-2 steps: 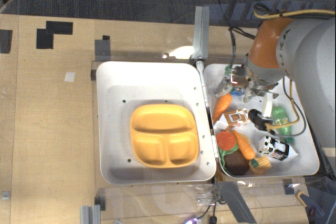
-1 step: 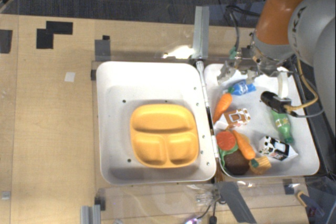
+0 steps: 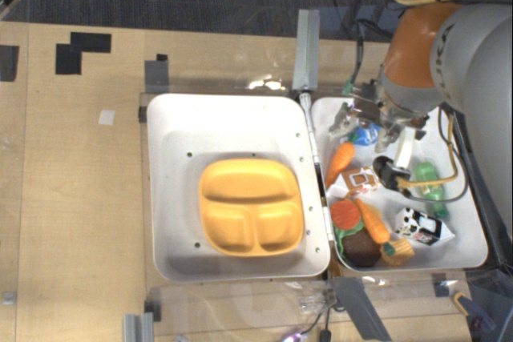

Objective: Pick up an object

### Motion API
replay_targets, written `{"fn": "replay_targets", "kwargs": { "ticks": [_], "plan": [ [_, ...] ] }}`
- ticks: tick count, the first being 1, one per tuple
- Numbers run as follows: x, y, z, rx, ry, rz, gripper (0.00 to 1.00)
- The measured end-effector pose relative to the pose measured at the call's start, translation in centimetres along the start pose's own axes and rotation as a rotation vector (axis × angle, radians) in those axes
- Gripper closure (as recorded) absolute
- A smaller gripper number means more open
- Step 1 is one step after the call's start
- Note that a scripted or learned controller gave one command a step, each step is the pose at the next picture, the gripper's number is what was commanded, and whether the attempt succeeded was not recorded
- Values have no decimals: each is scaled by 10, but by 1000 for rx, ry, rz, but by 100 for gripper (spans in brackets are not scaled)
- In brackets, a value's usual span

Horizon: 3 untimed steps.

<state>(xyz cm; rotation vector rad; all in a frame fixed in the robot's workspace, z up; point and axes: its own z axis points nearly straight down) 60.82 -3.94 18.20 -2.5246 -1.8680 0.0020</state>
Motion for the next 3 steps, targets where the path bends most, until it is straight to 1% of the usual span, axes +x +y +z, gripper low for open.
{"fn": "replay_targets", "kwargs": {
  "ticks": [1,2,3],
  "plan": [
    [-34,28,89,-4,1,-32,0],
    [-125,-45,92,-19,-1,-298,0],
    [-160,-28,91,-10,25,-321,0]
  ]
}}
